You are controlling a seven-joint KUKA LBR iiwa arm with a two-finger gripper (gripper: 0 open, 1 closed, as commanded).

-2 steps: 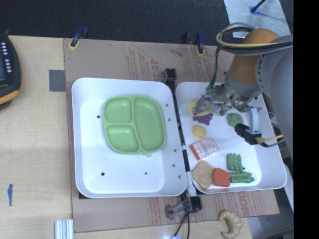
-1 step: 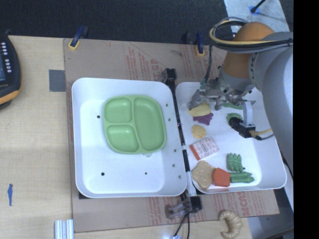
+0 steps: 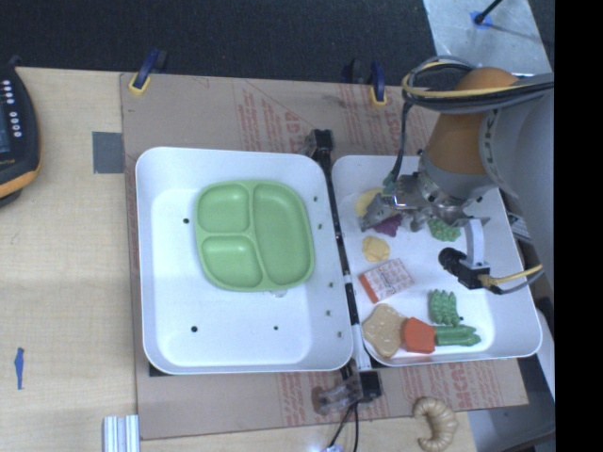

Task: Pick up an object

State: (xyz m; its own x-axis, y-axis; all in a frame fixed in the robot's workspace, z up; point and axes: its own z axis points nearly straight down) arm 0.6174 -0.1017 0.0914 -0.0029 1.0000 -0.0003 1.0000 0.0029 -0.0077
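The right bin (image 3: 513, 281) holds several toy foods. My gripper (image 3: 394, 205) hangs low over the bin's far left part, right above a purple piece (image 3: 385, 222) and a yellow piece (image 3: 368, 201). Whether it touches either one I cannot tell. A small yellow lump (image 3: 376, 248) lies just in front of it, and a green leafy piece (image 3: 443, 227) sits under the wrist to the right. Nearer the front lie a red-and-white packet (image 3: 387, 279), a tan bread slice (image 3: 382, 330), a red block (image 3: 418, 335) and two green vegetables (image 3: 450, 320).
The left bin (image 3: 160, 252) carries a green divided plate (image 3: 254, 234). A tan croissant (image 3: 436, 421) lies on the bench in front of the right bin. A black-and-orange pendant (image 3: 11, 130) rests at the far left edge. Blue clamps (image 3: 377, 85) hold the cardboard at the back.
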